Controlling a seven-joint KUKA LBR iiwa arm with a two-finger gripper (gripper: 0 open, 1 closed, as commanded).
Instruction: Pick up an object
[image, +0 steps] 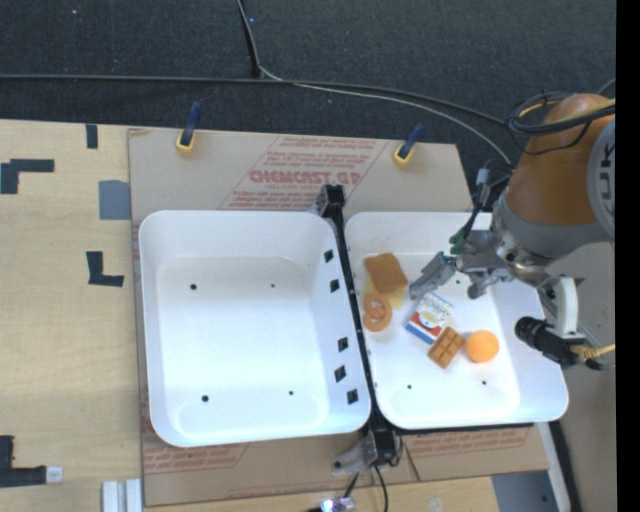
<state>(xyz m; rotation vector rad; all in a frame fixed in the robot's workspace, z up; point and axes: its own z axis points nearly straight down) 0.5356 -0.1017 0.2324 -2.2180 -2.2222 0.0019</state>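
Note:
The right bin (535, 398) holds several small items: a brown bread slice (385, 271), a tan ring-shaped piece (376, 314), a white, blue and red packet (428, 322), a brown waffle-like block (446, 347) and an orange ball (483, 346). My gripper (455, 280) hangs over the bin's upper middle, just above and behind the packet. Its fingers (432, 277) are spread open with nothing between them. The arm comes in from the right, its orange band above the wrist.
The left bin (160, 300) lies beside the right one, with a black divider strip (345, 300) between them. Both rest on a cardboard sheet (290, 175) held by two yellow clamps. A black cable crosses the back.

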